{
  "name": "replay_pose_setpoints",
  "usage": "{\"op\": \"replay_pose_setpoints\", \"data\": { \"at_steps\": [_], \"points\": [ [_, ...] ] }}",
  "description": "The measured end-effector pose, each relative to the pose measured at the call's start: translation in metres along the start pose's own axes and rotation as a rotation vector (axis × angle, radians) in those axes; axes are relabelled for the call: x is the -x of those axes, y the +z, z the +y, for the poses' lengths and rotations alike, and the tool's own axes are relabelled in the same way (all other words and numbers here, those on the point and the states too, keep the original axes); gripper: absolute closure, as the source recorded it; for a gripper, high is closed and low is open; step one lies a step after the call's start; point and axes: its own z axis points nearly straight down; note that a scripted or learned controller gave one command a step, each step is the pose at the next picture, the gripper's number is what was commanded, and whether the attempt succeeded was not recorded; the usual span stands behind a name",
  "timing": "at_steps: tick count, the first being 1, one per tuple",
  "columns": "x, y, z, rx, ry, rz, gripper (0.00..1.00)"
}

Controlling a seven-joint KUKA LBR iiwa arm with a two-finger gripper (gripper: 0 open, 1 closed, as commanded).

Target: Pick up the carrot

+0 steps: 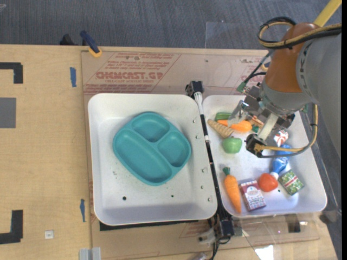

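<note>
Carrot [233, 193] lies in the right bin [307, 202], at the near left corner, close along the wall shared with the left bin [108, 191]; green top points away from the camera, orange tip toward the near rim. A dark red carton [252, 195] sits just beside it on the right, touching or nearly so. Beyond the carton come a red tomato [267, 182], a green can [291, 182] and a blue bottle [280, 164]. A green apple [232, 144] lies farther back, between carrot and claw [248, 111]. The claw hangs over the far part of the right bin, well apart from the carrot, above a cluster of a tan ridged cone [220, 128], a small orange piece [242, 126] and a green piece [223, 116]. How wide the claw stands cannot be told: its tip is lost against this clutter and the arm's [287, 69] own hardware. Nothing can be seen gripped. A red-and-white thing [280, 138] is partly covered by the wrist, too hidden to name. The orange piece is half under the claw, its shape unclear. The left bin holds a teal divided plate [152, 148]. Both bins rest on the brown bench [43, 145].
</note>
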Motion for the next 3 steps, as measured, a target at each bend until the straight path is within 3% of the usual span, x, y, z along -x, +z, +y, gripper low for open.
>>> {"op": "replay_pose_setpoints", "data": {
  "at_steps": [1,2,3],
  "points": [
    [0.033,0.091,0.023,-0.007,0.071,-0.002,0.00],
    [0.032,0.081,0.023,-0.009,0.070,-0.002,1.00],
    [-0.060,-0.002,-0.072,-0.004,0.225,0.007,1.00]
  ]
}}
